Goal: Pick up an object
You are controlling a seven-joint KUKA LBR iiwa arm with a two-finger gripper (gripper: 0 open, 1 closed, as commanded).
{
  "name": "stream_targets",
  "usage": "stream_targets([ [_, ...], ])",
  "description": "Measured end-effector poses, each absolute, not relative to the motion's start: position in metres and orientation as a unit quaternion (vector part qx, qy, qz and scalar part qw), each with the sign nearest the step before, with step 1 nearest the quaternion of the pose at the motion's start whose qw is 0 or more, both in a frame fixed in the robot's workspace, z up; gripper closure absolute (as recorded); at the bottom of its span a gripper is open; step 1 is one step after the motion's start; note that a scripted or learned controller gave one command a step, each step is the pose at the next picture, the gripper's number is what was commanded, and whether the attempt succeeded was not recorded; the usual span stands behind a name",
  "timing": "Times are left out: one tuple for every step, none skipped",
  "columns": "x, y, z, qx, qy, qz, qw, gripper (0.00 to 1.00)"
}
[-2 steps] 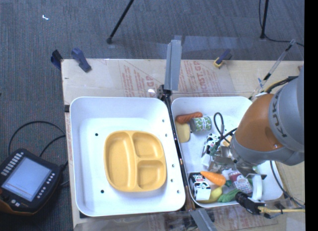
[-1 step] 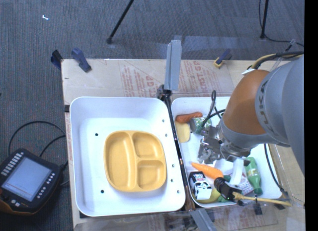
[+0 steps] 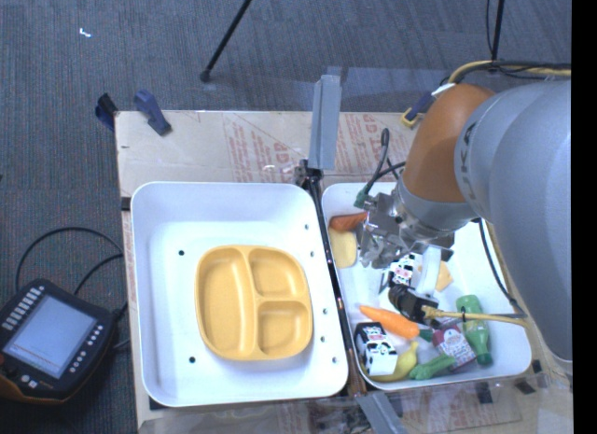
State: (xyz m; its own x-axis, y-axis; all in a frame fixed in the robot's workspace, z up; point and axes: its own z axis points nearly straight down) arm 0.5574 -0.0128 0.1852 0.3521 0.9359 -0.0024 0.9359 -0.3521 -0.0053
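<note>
Arm, grey with orange band, reaches in from the right and covers the upper part of the right bin. Worktop carries both bins side by side. Left bin holds one yellow divided tray, lying flat near its middle.

Right bin is the crowded one. Along its lower edge: a carrot, a black-and-white carton, a banana partly under the carton, a green bottle, a small red-labelled item. Pale yellow piece against the left wall; an orange piece above it.

Pincer is low over the bin's middle, just above the carrot and close to a second black-and-white item. Wrist body and cables crowd the fingers; cannot tell whether they stand wide or narrow, or whether anything sits between them.

Step in hand, as judged: descent or grasp attempt in the right bin, no object clearly secured. Next move calls for closing squarely on one item, likely the small carton-patterned one, then a straight lift clear of the neighbours. Clutter makes a glancing or double contact a fair risk.
</note>
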Motion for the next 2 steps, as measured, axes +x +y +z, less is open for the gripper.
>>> stream_targets([
  [0.5576,-0.0122,0.1927,-0.821,-0.571,0.0048,0.003,1.0],
  [0.5578,-0.0111,0.1999,-0.82,-0.573,0.0073,0.004,1.0],
])
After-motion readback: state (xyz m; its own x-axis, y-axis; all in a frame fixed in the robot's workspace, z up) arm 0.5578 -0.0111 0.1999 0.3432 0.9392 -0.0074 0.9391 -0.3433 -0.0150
